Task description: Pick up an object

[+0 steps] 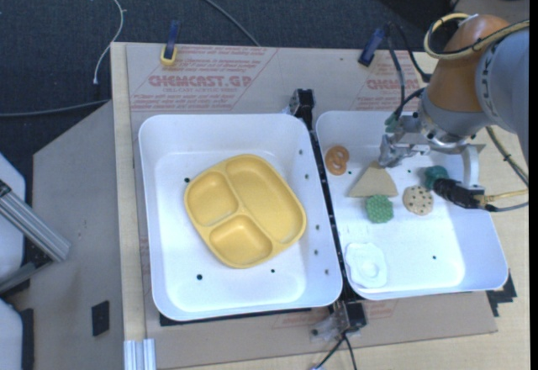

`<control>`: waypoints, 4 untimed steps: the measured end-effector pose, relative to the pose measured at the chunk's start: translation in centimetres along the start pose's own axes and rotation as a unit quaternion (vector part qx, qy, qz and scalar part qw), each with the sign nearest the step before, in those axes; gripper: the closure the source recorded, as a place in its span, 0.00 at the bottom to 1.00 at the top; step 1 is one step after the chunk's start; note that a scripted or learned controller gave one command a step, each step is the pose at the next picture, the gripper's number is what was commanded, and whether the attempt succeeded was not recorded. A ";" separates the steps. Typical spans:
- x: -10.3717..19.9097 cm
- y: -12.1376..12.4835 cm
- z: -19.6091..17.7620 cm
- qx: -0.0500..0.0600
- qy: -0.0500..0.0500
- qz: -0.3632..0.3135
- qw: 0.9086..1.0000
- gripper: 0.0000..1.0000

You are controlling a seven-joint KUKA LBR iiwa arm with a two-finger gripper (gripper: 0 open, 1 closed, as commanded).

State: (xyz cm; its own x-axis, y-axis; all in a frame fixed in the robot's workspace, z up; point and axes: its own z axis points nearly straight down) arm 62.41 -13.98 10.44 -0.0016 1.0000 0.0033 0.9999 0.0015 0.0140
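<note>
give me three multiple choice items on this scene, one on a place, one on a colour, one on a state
1. Where does the yellow tray lie?
A. left bin
B. right bin
C. on the floor

2. What colour is the bumpy round piece below the tan wedge?
A. red
B. green
C. blue

3. How does the claw stand to the wedge?
A. lifts it high above the bin
B. low in the right bin, just above it
C. over the left bin

Answers: 1 A, the tray rests inside the left bin. 2 B, it is green. 3 B, the claw is down by the wedge's tip.
</note>
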 end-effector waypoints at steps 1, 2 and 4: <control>-0.5 -0.5 -6.0 0.004 -0.002 0.001 1.000 1.00; -0.6 0.4 -10.7 0.003 -0.002 0.000 1.000 1.00; 4.1 -0.9 -17.0 0.008 0.000 -0.002 1.000 1.00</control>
State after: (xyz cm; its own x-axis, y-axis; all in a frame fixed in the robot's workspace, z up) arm 61.31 -9.90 27.48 -0.0060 1.0000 0.0026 1.0000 0.0060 -0.0011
